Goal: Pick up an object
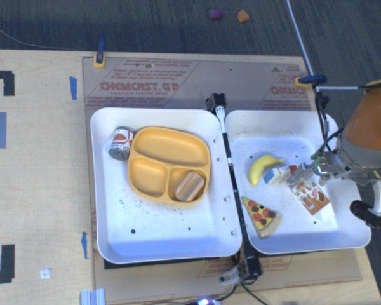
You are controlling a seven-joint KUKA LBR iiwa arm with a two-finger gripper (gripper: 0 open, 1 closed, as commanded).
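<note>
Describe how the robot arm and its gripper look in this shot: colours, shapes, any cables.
At the view's right edge the arm is a bulky rounded body, its upper part orange above a grey section. Thin dark cables loop down its left side. The gripper is a small cluster of grey and black metal parts, too blurred for finer detail. A black-and-white fitting sticks out below the grey section.

A robotics lab: clamped board [197, 81], taped markers [73, 88], cabling.

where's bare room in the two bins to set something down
Left bin: bare floor along the near edge, below the yellow tray. Right bin: bare strip at the far side, above the banana. Crowded: the right bin's middle, with banana, pizza slice, packet and gripper.
</note>
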